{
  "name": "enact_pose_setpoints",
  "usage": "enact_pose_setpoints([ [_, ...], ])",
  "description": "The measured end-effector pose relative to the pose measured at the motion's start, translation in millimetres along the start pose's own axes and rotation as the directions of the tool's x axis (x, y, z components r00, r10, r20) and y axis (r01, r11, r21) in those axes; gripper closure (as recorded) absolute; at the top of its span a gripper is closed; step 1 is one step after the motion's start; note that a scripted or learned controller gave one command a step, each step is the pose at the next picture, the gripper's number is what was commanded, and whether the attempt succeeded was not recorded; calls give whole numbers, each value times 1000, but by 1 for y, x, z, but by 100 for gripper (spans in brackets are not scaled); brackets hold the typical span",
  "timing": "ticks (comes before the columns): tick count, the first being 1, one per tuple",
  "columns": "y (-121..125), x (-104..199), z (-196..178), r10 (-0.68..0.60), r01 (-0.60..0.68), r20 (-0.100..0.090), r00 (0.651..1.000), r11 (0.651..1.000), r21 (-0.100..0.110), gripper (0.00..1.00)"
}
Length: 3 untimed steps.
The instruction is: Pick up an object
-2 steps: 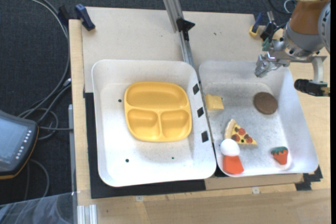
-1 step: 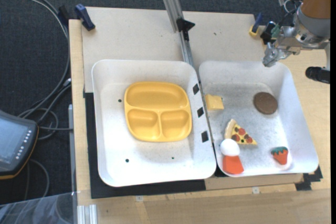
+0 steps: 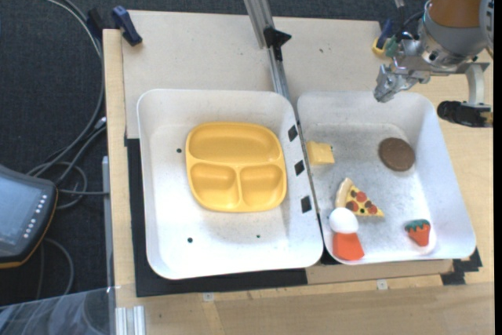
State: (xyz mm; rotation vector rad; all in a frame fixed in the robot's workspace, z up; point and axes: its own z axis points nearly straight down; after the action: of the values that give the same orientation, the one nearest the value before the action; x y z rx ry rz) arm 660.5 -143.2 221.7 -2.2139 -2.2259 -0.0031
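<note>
Hovering: the hand [image 3: 388,86] hangs over the far rim of the right bin [image 3: 449,169], with nothing visible between its tips.
Hand state: cannot tell whether it is wide or narrow; the tips blur into 1 grey mass.
Nearest object: the brown disc [image 3: 397,154] lies on the bin floor, toward the camera from the hand and slightly to the view's right.
Other objects: the yellow block [image 3: 320,153] sits by the left wall; the pizza slice [image 3: 358,201], its long axis slanting toward the near right corner, is farther on; the white-and-orange piece [image 3: 345,233] and red strawberry [image 3: 420,232] rest at the near edge.
Left bin [image 3: 161,192]: holds the yellow tray [image 3: 235,166], well apart from the hand.
Judgement: a short drop forward should reach the disc.
Hard to see: the disc looks flat, but its thickness is unclear.
</note>
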Motion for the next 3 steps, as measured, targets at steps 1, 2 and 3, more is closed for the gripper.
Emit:
enact_pose_setpoints([
  [1, -18, 61, -8, -1, 1, -1, 1000, 1000, 2, 100],
  [2, -34, 108, 1, 0, 0, 0, 1000, 1000, 4, 100],
  [3, -43, 166, 2, -2, 2, -1, 1000, 1000, 4, 100],
])
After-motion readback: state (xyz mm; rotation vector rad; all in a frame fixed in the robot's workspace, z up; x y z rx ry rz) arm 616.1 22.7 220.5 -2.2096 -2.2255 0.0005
